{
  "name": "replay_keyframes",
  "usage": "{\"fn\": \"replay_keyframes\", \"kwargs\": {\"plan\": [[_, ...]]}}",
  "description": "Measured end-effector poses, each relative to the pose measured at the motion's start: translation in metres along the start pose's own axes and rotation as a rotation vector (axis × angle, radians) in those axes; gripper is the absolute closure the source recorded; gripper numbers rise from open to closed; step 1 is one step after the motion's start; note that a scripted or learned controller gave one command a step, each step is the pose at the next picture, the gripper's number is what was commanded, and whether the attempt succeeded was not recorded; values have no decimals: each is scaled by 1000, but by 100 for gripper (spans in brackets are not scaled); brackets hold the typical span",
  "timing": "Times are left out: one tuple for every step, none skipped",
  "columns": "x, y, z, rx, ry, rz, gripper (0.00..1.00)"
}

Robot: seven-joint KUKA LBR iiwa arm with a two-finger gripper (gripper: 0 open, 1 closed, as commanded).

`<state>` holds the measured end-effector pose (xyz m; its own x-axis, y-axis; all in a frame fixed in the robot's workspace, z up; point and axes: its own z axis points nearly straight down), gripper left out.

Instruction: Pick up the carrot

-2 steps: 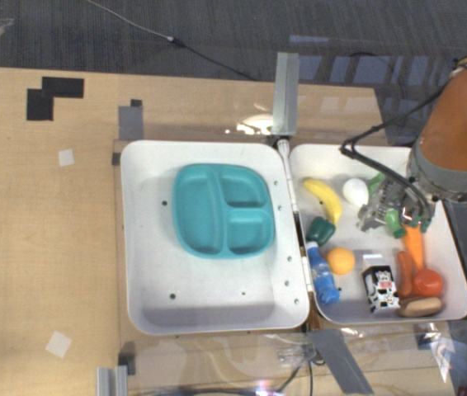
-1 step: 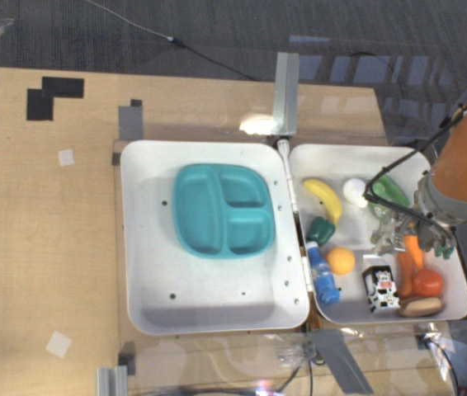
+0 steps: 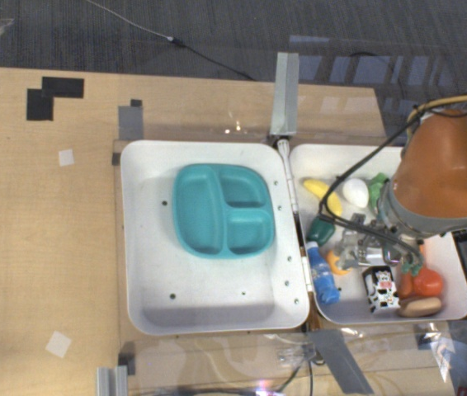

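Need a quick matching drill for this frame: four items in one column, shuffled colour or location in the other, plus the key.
Column 1:
1. divided plate
2. bottle
3. egg-shaped item
4. banana-like item

Column 2:
A. yellow, right bin, by the divider near the far wall
B. teal, lying in the left bin
C. blue, right bin, along the divider, towards the near wall
D. white, right bin, beside the yellow item

Pairs: 1-B, 2-C, 3-D, 4-A
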<state>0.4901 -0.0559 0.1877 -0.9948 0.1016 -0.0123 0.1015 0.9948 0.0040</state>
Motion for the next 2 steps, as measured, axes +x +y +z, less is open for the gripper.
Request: {"fn": "replay_keyframes", "kwargs": {"plan": [[-102, -20, 52, 3, 8, -24, 100], [-71, -76, 97, 6, -4, -316, 100]]}}
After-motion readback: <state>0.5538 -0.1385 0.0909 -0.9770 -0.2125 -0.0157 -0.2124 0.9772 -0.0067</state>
